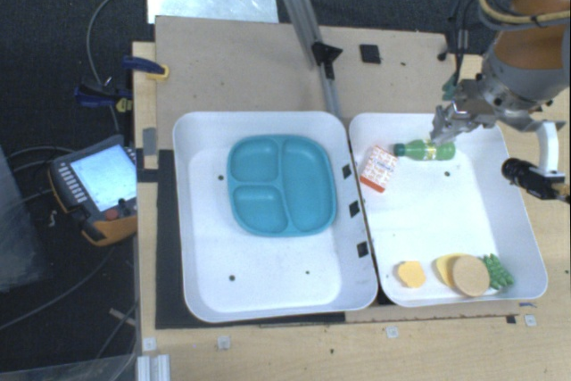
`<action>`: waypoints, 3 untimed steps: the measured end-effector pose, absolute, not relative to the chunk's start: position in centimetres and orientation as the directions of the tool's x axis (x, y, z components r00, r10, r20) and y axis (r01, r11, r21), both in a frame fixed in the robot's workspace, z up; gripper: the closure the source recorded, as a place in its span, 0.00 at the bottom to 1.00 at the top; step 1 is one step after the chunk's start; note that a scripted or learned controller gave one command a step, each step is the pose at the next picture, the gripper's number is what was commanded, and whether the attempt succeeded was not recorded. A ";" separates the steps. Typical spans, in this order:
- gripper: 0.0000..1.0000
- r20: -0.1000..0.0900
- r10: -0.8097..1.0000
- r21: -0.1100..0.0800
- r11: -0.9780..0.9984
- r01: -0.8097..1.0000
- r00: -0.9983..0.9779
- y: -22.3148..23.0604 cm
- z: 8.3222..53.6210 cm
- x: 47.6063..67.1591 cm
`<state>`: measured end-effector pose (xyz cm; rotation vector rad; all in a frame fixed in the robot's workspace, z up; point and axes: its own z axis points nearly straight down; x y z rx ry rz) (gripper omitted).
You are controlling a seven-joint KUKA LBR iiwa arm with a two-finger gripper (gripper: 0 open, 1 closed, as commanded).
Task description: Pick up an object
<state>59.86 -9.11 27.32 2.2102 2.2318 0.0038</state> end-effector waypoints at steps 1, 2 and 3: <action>1.00 0.001 1.000 0.001 0.009 1.000 -0.009 -4.4 27.4 58.6; 1.00 0.001 1.000 0.001 0.009 1.000 -0.009 -0.2 26.1 58.0; 1.00 0.001 1.000 0.000 0.009 1.000 -0.009 4.5 26.0 56.8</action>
